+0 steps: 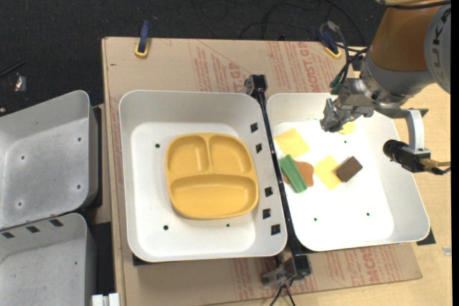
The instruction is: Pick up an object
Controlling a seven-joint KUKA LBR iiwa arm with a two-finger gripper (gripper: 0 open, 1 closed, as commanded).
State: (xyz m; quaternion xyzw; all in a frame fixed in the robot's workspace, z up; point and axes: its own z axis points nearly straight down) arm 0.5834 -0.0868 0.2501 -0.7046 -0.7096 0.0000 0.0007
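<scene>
In the right bin (373, 229) lie a pale yellow square (292, 142), a green stick (292, 173), an orange-brown round piece (306, 172), a second yellow square (328, 172) and a brown block (349, 168). My gripper (334, 118) hangs over the far part of that bin, up and right of the first yellow square. A small yellow bit (349, 127) peeks out just beside its tip. The orange-banded arm (409, 25) comes in from the upper right.
The left bin (143, 226) holds a yellow divided plate (212, 175). A black divider with clips (269, 154) runs between the bins. Clamps (143, 39) sit at the bench's far edge. Grey lids (43, 154) lie off to the left.
</scene>
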